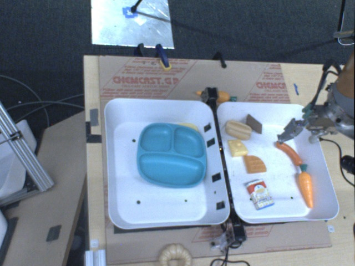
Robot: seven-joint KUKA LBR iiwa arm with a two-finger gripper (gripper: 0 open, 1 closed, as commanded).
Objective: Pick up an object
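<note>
The right bin (326, 188) holds several toy foods: a bread roll (238, 129), a grey wedge (254, 123), a yellow cheese piece (238, 148), an orange toast slice (255, 164), a red sausage (289, 152), a carrot (305, 188) and a small red-and-white carton (259, 194). My gripper (300, 135) hangs over the bin's upper right part, just above the sausage's upper end. Its fingers stand open, with nothing between them.
The left bin (113, 165) carries a blue divided plate (172, 154) with a yellowish item (189, 126) peeking out behind it. An orange object (222, 97) lies on the cardboard behind the bins' divider. Cables run past the bench's right edge.
</note>
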